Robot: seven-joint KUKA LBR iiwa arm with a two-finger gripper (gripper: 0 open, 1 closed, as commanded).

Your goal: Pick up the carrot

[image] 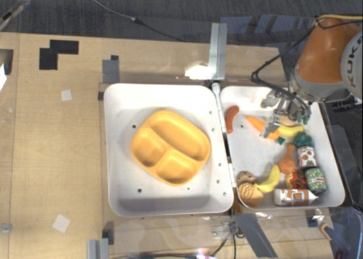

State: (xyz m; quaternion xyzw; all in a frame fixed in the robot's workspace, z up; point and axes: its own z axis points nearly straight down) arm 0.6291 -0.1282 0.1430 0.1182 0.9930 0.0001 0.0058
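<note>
Gripper [282, 115]: low in the right bin [334, 156], finger state cannot be told, just right of the carrot [256, 122], which lies tip toward a red sausage [231, 117]; best shifted left and centred across the carrot's body.

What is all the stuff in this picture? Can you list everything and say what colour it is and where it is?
bins: two, white, side by side on the bench
divided plate: one, yellow, in the left bin
carrot: one, orange, upper part of the right bin, beside the gripper
sausage: one, reddish, upper left of the right bin
bananas: two, yellow, one low in the right bin, one near the gripper
cans: about three, labelled, right bin's lower right
bread roll: one, brown, right bin's lower left
arm: one, grey with orange
gripper: one, metal, over the right bin
</note>
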